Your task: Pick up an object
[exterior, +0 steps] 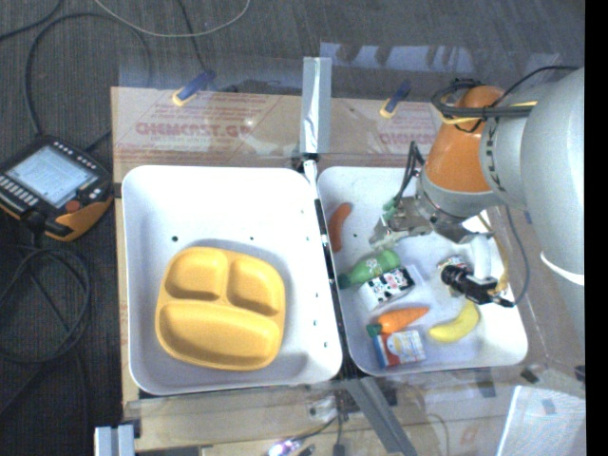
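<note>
Green bottle (365,273), judged the likeliest target, lies on its side in the right bin (499,347). The end effector (391,228) hangs just beyond the bottle's far end, close to it but apparently not touching it. Whether it stands apart or together cannot be told from this view, and nothing is seen clamped in it.

A black-and-white carton (390,286) lies just beside the bottle, perhaps touching. A carrot (404,318) lies on the carton's other side from the bottle, and an orange sausage (338,224) lies beyond the bottle.

A sound grasp would probably close across the bottle's narrow width at mid-body, on the side away from the carton. The descent should be straight, since a rounded body may roll if it is nudged.

The arm (551,179) reaches in from the side opposite the sausage, its orange band (458,160) raised well above the bottle and its wrist pitched down towards it.
</note>
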`<state>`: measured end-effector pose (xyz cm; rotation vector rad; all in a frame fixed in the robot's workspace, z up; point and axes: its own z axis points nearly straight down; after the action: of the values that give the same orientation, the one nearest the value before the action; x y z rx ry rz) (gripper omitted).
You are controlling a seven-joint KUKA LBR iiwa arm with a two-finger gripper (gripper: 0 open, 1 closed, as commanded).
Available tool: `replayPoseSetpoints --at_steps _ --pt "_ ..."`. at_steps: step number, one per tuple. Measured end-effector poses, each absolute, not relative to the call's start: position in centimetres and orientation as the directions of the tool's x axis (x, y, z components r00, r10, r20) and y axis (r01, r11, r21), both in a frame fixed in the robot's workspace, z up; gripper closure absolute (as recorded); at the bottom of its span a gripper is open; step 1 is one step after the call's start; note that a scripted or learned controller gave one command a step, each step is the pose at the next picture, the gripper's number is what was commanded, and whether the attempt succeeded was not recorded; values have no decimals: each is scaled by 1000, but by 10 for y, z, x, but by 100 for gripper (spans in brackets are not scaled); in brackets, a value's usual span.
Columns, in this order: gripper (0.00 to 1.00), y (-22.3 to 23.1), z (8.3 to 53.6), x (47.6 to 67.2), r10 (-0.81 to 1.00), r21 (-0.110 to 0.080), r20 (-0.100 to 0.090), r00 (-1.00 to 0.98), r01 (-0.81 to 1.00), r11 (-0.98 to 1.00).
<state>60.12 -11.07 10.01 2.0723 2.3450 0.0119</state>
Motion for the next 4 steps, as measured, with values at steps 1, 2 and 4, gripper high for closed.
replayPoseSetpoints --at_steps 1,2,4 --pt "0 -111 100 601 992 13 -4 -123 992 123" --pt "0 -121 91 553 1000 16 -4 -14 1000 14" --pt "100 -76 184 594 997 -1 -3 81 997 -81"
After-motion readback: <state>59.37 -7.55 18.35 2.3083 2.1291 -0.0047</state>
